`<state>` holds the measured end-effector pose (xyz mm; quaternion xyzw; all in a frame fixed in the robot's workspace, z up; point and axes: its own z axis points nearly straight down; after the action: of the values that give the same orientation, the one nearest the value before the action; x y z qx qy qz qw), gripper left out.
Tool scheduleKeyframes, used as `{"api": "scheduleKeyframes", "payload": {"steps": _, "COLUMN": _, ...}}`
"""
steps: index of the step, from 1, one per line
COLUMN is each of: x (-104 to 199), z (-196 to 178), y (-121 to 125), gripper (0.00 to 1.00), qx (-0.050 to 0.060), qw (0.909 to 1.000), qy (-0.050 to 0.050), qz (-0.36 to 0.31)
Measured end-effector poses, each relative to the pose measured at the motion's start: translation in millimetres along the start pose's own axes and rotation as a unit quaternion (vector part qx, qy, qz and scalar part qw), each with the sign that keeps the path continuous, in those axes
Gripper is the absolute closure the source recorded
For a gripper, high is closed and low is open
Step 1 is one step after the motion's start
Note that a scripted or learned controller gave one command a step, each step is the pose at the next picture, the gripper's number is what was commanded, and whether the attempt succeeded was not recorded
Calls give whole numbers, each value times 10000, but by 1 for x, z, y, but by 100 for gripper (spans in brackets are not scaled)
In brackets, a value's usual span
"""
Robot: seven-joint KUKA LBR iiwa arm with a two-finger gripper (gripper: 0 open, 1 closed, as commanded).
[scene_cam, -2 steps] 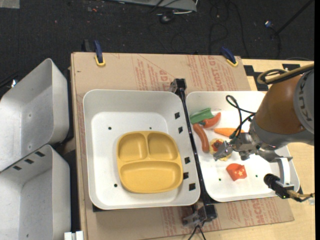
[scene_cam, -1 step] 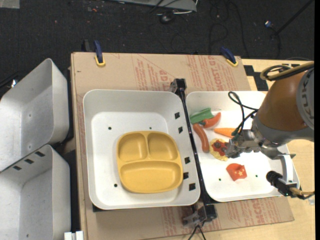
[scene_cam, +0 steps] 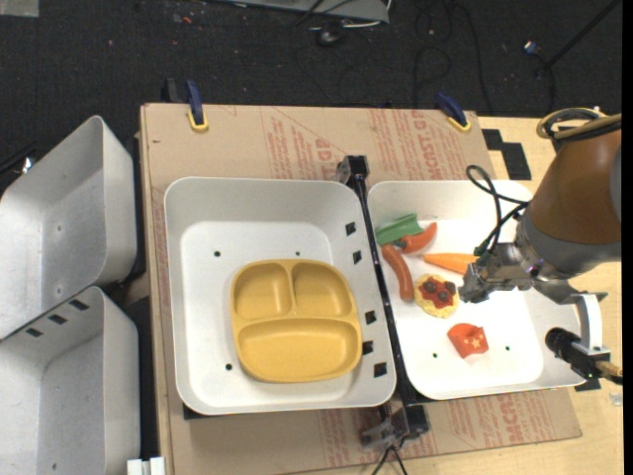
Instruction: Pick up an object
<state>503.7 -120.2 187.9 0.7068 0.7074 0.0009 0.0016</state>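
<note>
The right bin (scene_cam: 514, 369) holds several toy foods. A green piece (scene_cam: 398, 229) and a red chili (scene_cam: 419, 239) lie at its back left, with a red sausage (scene_cam: 400, 270) just in front of them. An orange carrot (scene_cam: 450, 261) lies mid-bin. A small yellow tart with red topping (scene_cam: 436, 294) sits beside it, and a red chunk (scene_cam: 468, 339) lies nearer the front. My gripper (scene_cam: 477, 281) hangs low over the bin, just right of the tart and by the carrot's right end. Nothing shows between its fingers.
The left bin (scene_cam: 193, 265) carries a yellow divided plate (scene_cam: 295, 319). Both bins rest on a cardboard sheet (scene_cam: 297, 132). Grey trays (scene_cam: 59, 255) stand off to the left. A black cable (scene_cam: 495, 201) loops above the right bin.
</note>
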Motion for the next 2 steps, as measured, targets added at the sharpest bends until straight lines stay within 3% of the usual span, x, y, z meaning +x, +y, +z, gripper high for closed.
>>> {"api": "scheduleKeyframes", "payload": {"steps": 1, "x": -5, "z": -61, "y": 6, "gripper": 100, "qx": -15, "qw": 10000, "qy": -5, "qz": -7}}
{"api": "scheduleKeyframes", "payload": {"steps": 2, "x": -5, "z": -100, "y": 7, "gripper": 100, "qx": -4, "qw": 10000, "qy": -3, "qz": -9}}
